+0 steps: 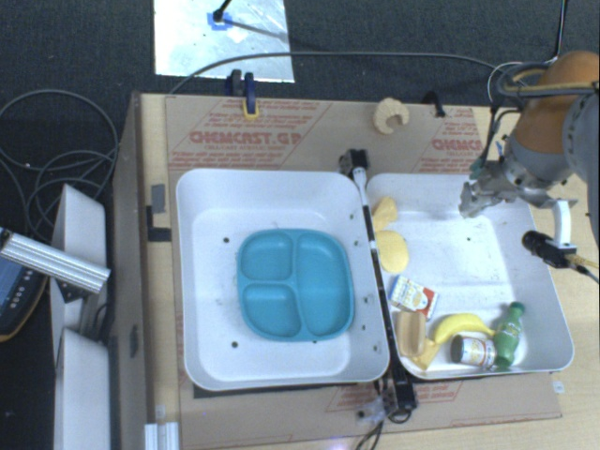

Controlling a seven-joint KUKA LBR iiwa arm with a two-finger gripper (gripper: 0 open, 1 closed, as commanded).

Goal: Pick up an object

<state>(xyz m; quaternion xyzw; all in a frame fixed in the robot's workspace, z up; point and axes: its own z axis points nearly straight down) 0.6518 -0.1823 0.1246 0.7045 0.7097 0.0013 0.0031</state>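
The right bin (469, 251) holds a yellow banana (452, 330), a green bottle (507, 333), a small jar (472, 351), a red and white packet (412, 296), a tan bread-like piece (410, 330) and two pale yellow round pieces (390, 248) by its left wall. My gripper (475, 198) hangs over the bin's far right part, well away from those things. Nothing shows between its fingers.
The left bin (211, 204) holds a blue divided plate (292, 283). A beige lump (392, 115) lies on the cardboard behind the bins, near a blue and yellow clamp (246, 91). A black clip (355, 162) sits where the bins meet. Cables lie at the left.
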